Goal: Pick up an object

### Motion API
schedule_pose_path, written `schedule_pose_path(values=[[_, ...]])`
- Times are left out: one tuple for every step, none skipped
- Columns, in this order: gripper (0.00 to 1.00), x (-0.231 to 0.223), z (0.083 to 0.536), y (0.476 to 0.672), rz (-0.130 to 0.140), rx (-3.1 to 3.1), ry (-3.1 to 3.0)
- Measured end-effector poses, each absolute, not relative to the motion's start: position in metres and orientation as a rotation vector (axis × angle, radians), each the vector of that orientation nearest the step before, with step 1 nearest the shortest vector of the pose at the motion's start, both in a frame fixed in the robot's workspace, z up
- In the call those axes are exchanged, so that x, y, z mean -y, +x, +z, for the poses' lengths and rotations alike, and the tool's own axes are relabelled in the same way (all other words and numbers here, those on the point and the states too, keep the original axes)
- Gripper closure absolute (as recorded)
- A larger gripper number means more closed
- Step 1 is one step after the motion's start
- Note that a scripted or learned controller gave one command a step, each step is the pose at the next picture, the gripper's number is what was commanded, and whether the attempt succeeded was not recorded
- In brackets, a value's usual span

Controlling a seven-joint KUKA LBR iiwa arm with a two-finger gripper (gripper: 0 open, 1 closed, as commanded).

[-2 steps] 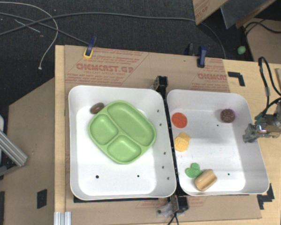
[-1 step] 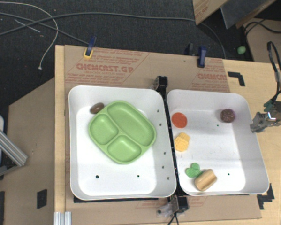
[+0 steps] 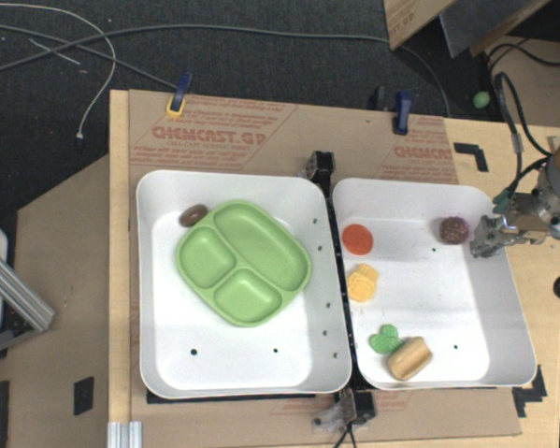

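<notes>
The right bin (image 3: 444, 302) holds a dark maroon round object (image 3: 454, 229) near its far right corner, an orange disc (image 3: 357, 237), a yellow piece (image 3: 362, 283), a small green piece (image 3: 382, 341) and a tan cylinder (image 3: 410, 357). My gripper (image 3: 490, 237) hangs at the right bin's right rim, just right of the maroon object and apart from it. Nothing shows between its fingers. The left bin (image 3: 162, 334) holds a green divided plate (image 3: 243, 262) and a small brown object (image 3: 194, 215).
A black clamp (image 3: 321, 163) sits between the bins at the far edge. Blue clips (image 3: 181, 91) hold the cardboard sheet (image 3: 266, 129) at the back. Cables run along the right side by the arm (image 3: 553, 200).
</notes>
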State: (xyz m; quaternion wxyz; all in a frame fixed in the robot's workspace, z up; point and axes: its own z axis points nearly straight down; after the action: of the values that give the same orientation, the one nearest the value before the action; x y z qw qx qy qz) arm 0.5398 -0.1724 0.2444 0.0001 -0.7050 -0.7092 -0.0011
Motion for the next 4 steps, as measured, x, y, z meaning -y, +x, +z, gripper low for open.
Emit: schedule_pose_path(values=[[1.0, 0.125, 0.252, 0.558, -0.004, 2.229, -2.217], [1.0, 0.075, 0.236, 0.574, -0.001, 2.226, -2.213], [1.0, 0.029, 0.231, 0.603, -0.003, 2.228, -2.218], [1.0, -0.011, 0.23, 0.619, -0.004, 2.227, -2.217]])
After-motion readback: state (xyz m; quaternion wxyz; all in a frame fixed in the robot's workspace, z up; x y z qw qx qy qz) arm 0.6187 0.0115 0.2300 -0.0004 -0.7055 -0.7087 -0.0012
